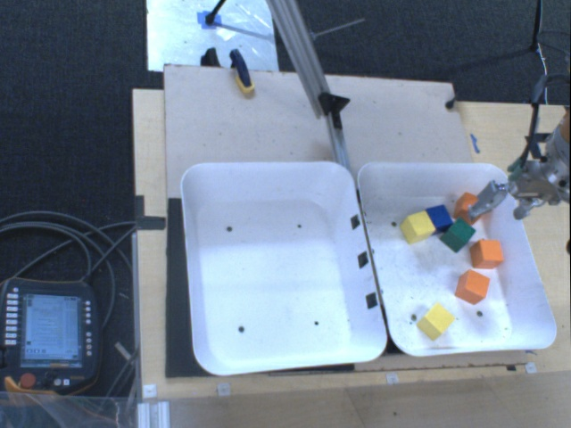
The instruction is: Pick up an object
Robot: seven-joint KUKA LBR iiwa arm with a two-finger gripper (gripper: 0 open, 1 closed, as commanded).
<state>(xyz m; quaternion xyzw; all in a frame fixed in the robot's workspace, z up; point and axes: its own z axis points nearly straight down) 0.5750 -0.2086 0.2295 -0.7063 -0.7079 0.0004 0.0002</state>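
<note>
Several wooden blocks lie in the right bin (526,328). A yellow block (417,227), a blue block (439,217) and a green block (458,234) sit close together near its middle. An orange block (463,204) lies behind them, partly covered by a finger. Two more orange blocks (486,253) (473,286) and a second yellow block (436,320) lie nearer the front. My gripper (501,207) hangs over the bin's far right side, open, with one finger (486,201) reaching over the rear orange block. Nothing sits between the fingers.
The left bin (268,194) stands beside the right one, sharing a clipped divider edge (361,257). A slanted metal pole (303,47) crosses the back board. A yellow-handled tool (242,71) lies at the back. A teach pendant (49,333) and cables sit far left.
</note>
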